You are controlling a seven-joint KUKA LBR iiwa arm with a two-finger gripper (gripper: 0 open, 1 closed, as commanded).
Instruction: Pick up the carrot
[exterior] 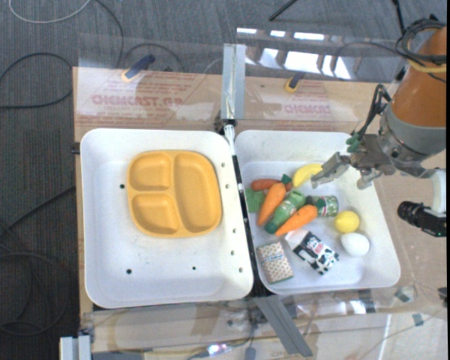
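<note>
Two carrots [271, 202] lay in the right bin [379, 276]; the gripper [324, 175] hovered over them, jaws apart, empty, for descent.

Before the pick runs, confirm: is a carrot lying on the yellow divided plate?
No. The yellow divided plate sits in the left bin, while the carrots lie in the right bin.

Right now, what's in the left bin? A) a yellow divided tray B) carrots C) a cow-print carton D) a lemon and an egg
A: the yellow divided tray lies in the left bin; the carrots, lemon, egg and cow-print carton are in the right bin.
</note>
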